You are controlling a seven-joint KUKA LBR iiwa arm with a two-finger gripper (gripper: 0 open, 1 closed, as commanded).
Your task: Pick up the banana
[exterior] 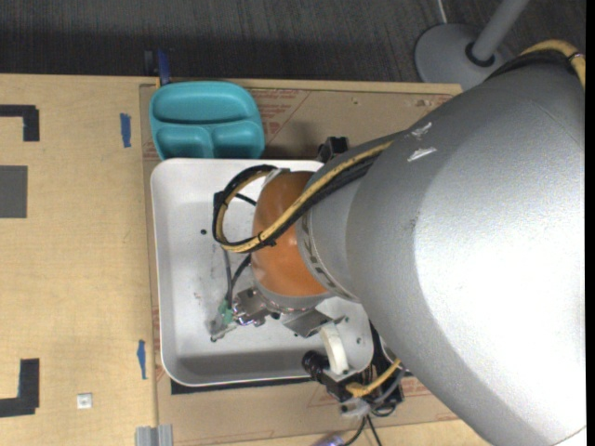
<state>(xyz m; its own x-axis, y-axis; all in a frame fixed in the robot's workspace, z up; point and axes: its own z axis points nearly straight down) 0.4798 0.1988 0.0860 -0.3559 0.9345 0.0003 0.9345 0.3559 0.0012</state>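
The bench [74, 277] has a pale tan, cardboard-like top marked with black squares and brackets along its left side and short strips of blue tape [126, 130]. Beyond its far edge lies dark grey carpeted floor [232, 12], where a round grey stand base [453, 52] with a slanted pole sits at upper right.

Bulky grey arm [465, 249], orange wrist band [279, 240], looping black and yellow cables [251, 212]
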